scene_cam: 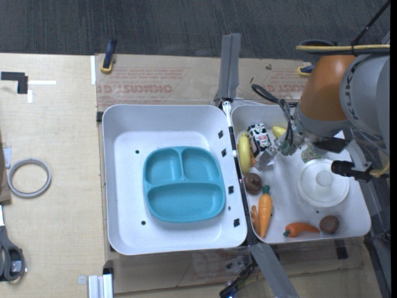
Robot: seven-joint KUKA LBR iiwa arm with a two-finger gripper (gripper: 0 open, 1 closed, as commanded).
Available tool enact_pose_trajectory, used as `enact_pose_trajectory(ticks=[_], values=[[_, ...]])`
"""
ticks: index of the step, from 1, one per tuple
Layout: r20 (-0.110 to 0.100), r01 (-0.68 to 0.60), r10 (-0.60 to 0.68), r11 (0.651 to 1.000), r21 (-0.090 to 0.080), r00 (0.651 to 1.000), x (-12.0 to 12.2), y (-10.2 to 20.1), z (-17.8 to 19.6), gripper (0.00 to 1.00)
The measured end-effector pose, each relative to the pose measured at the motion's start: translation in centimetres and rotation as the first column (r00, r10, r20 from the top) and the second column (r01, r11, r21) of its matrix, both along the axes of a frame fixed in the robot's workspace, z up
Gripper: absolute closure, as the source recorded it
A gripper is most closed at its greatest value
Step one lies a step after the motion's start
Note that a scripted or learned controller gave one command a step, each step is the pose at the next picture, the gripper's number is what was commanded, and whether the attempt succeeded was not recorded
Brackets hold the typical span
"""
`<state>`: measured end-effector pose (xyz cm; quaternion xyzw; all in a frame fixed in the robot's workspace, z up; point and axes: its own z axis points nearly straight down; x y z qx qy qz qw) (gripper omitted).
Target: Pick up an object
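Step in hand: the approach. The arm (347, 98) reaches in from the right over the right bin (356, 225), with nothing seen lifted.
Jaws: the gripper (268, 157) is low in the bin's upper left part. It appears as a small metallic piece, and I cannot tell whether the jaws are open or closed, or whether anything sits between them.
Nearest candidates: a banana (244, 153) lies along the left wall, just beside the gripper. A small black-and-white toy (258, 135) is just above it, and a brown round fruit (252, 182) is just below.
Other things in the right bin: a carrot (265, 211) near the lower left, an orange pepper-like piece (301, 230) and a second brown ball (329, 224) along the bottom, and a white lidded bowl (322, 183) to the right.
Left bin (118, 216): holds a blue divided plate (184, 184), well apart from the gripper.
Next move calls for: choosing a single target in this tight cluster, most likely the banana or the toy, then settling squarely over it and keeping clear of the bin wall.
Risk: the neighbours crowd close, so a grasp could catch two things or slip off.
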<state>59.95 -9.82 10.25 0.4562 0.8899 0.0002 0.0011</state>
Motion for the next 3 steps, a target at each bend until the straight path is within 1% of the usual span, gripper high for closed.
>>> enact_pose_trajectory(ticks=[1,2,3], values=[[-0.002,0.011,-0.011,1.0,0.0,1.0,6.0,-0.3,-1.0,0.0],[0.0,0.009,-0.009,1.0,-0.005,1.0,6.0,-0.5,0.0,1.0],[0.0,0.071,-0.071,0.997,-0.001,0.997,6.0,4.5,11.0,1.0]])
